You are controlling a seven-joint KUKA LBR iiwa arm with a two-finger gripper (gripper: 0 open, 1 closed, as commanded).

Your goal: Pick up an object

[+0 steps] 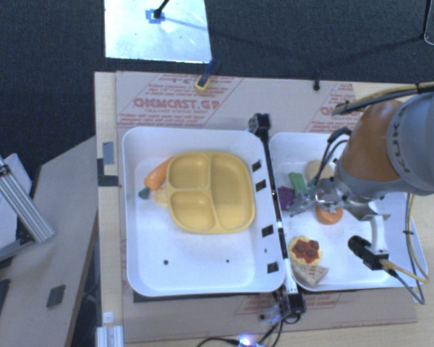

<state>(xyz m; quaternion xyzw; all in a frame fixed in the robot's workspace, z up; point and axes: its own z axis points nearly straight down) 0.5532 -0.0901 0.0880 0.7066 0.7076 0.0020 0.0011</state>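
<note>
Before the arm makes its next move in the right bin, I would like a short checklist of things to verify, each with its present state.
1. Gripper is over the right bin, where the objects lie: ok.
2. An object is seen between the fingers: cannot tell, the wrist hides them.
3. Orange round piece lies just beside the gripper, within close range: ok.
4. Purple object and green object crowd the same spot, so a clean single grasp: not ok.
5. Pizza slice lies apart, near the front edge, free of the arm: ok.
6. Yellow tray and carrot rest in the left bin, out of the way: ok.
</note>
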